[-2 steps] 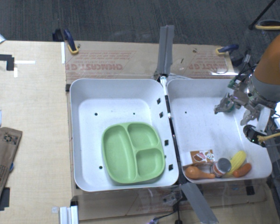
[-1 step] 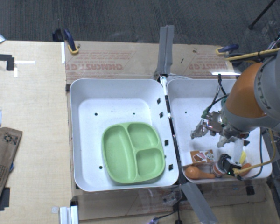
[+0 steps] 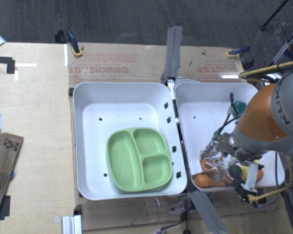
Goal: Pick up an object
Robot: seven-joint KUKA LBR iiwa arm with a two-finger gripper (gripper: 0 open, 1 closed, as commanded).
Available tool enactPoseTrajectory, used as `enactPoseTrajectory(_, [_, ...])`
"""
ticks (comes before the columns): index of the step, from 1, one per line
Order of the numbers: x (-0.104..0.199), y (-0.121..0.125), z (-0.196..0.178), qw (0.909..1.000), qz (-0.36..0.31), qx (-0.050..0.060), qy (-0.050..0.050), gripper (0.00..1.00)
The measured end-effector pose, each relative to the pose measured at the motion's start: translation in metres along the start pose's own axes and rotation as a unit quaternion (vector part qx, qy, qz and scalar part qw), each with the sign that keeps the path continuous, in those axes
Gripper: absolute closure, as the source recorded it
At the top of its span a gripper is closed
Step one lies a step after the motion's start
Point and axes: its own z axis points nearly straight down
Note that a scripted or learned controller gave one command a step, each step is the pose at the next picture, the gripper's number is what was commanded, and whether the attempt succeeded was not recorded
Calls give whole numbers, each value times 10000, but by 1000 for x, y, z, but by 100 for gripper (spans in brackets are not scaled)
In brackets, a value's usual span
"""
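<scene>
Bright even overhead light, soft shadows, mild glare on white bins [image 3: 83, 130], sharp focus

Cardboard sheet [image 3: 136, 62] behind bins: red print, upside down, read "CHEMCST"; remainder unclear.
Brown box [image 3: 2, 165] at left: recycling symbol, lettering illegible.

Dark carpet floor [image 3: 136, 9] fills the top of the frame. Below it, a pale wood worktop [image 3: 34, 106] spans the left, with brown cardboard [image 3: 2, 169] at lower left.

Grey arm [image 3: 283, 111] with broad orange band, black cables by the wrist
</scene>
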Motion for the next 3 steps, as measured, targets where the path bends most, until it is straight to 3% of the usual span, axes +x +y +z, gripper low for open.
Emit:
enactPoseTrajectory(2, [0, 0, 0, 10000, -2, 0, 0, 0])
enactPoseTrajectory(3, [0, 1, -9, 10000, 17, -10, 2, 100])
